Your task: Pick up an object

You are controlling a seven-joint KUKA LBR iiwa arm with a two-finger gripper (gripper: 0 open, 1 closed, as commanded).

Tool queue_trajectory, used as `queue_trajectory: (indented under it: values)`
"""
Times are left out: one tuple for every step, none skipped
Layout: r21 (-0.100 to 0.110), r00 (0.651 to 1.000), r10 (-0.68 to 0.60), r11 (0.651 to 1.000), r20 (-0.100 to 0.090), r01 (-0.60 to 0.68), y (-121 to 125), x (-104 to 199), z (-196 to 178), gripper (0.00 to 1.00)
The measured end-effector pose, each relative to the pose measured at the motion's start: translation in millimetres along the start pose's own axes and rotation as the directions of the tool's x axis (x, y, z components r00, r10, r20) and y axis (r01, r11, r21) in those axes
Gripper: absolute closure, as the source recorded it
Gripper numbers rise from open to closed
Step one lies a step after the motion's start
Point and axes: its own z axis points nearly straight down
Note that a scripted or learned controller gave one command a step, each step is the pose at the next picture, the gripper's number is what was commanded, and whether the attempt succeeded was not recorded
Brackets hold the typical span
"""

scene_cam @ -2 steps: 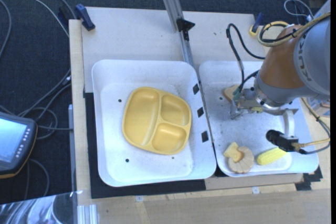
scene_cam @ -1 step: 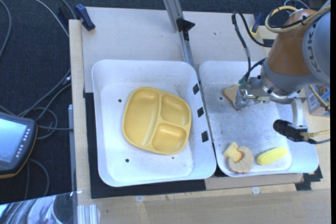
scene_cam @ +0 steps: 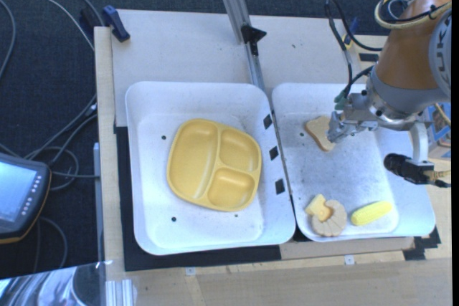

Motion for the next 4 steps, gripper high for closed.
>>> queue_trajectory:
  values:
    - [0.0, 1.0, 0.0, 1.0, 0.0, 0.0, 1.7, 0.1, -36.4, 1.0]
    - [0.009, 1.0, -0.004, 1.0, -0.003, 0.004, 3.0, 53.1, -24.9, 1.0]
    - [0.004, 1.0, -0.005, 1.0, -0.003, 0.005, 1.6, 107.0, -36.9, 1.0]
    - [0.006, 1.0, -0.006, 1.0, -0.003, 0.006, 2.8, 171.8, -36.6, 1.0]
